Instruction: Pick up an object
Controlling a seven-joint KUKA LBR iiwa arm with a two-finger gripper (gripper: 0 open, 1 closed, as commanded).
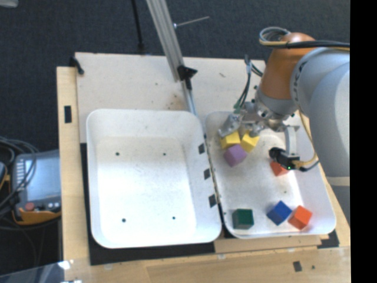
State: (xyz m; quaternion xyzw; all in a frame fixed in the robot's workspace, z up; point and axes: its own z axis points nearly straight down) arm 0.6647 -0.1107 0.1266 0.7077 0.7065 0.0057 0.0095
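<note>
1. Setting: two shallow white bins side by side on a bench; left bin point(147, 175) without blocks, right bin point(312, 208) carrying all the blocks, with the grey arm point(330, 99) reaching in from the right.

2. Claw: gripper point(244, 125) low over the far end of the right bin, directly above a cluster of blocks. State of the claw not legible here: metal parts merge with the blocks beneath, so open, closed or gripping cannot be told.

3. Candidate objects: two yellow blocks, one point(230, 139) to the left and one point(250, 142) to the right, close together at the claw; purple block point(235, 155) just below and touching or nearly touching them. Likely targets, judged by position alone.

4. Other objects: red block point(278, 168) partly hidden behind a black fitting with a green light point(285, 158); green block point(242, 218), blue block point(279, 212) and orange block point(301, 216) along the near edge, well apart from the claw.

5. Risk, crowding: three blocks packed together under the claw; probable landing on top of a block or straddling two, giving a push instead of a grasp.

6. Risk, edge grip: a closing action on a corner of a tilted yellow block likely to squeeze it out sideways.

7. Risk, wall: cluster near the bin's left wall; a nudged block likely to wedge against it, harder to reach afterwards.

8. Risk, false success: lift with nothing held, undetectable from this slanted view until clear of the cluster.
</note>
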